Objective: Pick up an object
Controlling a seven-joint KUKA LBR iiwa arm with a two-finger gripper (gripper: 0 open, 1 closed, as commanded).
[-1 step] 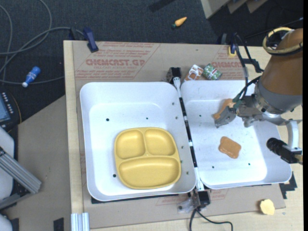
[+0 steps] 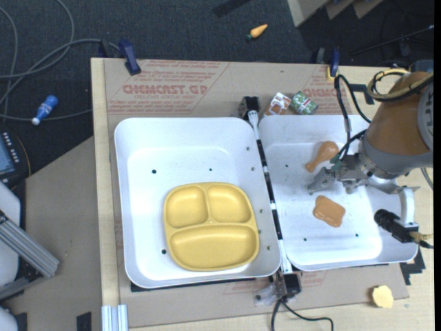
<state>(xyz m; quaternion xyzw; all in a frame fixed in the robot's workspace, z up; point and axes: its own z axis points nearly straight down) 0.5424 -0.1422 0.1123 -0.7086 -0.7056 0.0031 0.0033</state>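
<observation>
In the right bin [image 2: 358, 250] lie two toy foods: a tan drumstick [image 2: 322, 155] towards the back and a brown bread-like piece [image 2: 329, 211] nearer the front. My gripper [image 2: 322, 181] reaches in from the right and hangs low between them, just left of the grey and orange arm. It points left, close to both pieces, and I see nothing in it. A yellow divided plate [image 2: 209, 225] rests in the left bin [image 2: 138, 150].
Small packets [image 2: 293, 103] lie on the bench behind the right bin. A yellow lump [image 2: 382, 296] sits on the bench by the front right corner. Blue clamps [image 2: 128, 56] hold the bench's back edge. Cables run along the right side.
</observation>
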